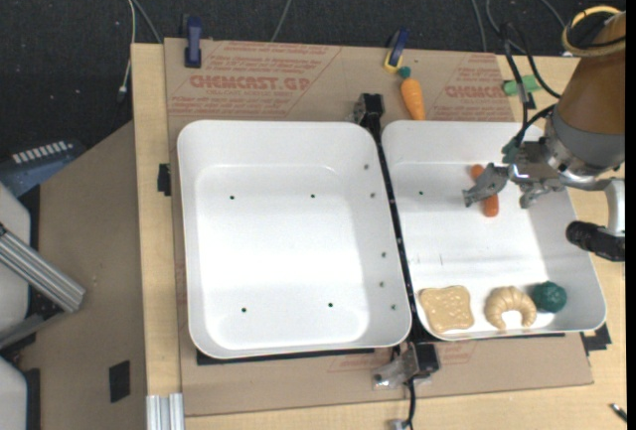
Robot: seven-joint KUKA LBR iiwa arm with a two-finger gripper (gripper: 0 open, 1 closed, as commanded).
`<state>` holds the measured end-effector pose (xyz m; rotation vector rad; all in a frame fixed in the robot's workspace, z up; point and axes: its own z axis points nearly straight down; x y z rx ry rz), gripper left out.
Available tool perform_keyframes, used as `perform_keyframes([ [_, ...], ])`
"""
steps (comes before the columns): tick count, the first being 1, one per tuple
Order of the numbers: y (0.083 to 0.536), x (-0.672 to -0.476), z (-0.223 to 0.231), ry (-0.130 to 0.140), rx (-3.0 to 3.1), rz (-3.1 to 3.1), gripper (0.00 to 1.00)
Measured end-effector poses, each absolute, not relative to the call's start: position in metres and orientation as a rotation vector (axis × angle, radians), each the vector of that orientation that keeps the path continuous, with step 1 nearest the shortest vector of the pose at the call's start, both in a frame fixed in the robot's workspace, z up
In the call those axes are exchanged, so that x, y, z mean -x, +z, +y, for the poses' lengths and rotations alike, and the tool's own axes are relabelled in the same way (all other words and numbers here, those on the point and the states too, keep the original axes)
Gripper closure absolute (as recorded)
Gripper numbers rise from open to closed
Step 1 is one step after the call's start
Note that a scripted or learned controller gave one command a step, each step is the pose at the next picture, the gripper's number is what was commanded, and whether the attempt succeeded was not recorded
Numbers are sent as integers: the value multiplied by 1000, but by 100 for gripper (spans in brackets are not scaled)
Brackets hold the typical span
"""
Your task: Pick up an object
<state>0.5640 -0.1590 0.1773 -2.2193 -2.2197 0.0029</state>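
We see two shallow white bins side by side on a cardboard-covered bench [248, 80]. The left bin [288, 234] shows us only its bare white floor, marked with a few small dark dots. The right bin [447, 239] holds four things by our count. Three of them sit in a row along its near edge: one flat tan slice of toast [445, 308], one pale croissant [511, 307] just beside it, and one dark green ball [548, 296] touching or nearly touching the croissant at the corner. The fourth is one small orange piece [489, 204] lying further back in the same bin, well apart from the row.

The gripper [507, 185] hangs over the back of the right bin, and its grey fingers [485, 188] are spread apart, one on each side of the spot just above the small orange piece. We see nothing caught between them; the orange piece lies on the bin floor at the tip of the left-hand finger.

Outside the bins, one orange carrot [412, 96] with a green top lies on the bench behind the right bin. We count two blue clamps, one [192, 42] at the back left and one [397, 48] near the carrot.
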Motion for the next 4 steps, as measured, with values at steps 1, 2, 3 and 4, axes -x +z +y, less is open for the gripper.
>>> perform_keyframes([
  [1, 118, -557, -154, 4, 2218, -2219, 0],
  [2, 131, -558, -155, -2, 2222, -2223, 100],
  [3, 195, -561, -154, -5, 2224, -2225, 100],
  [4, 254, -556, -150, -5, 2224, -2226, 100],
])
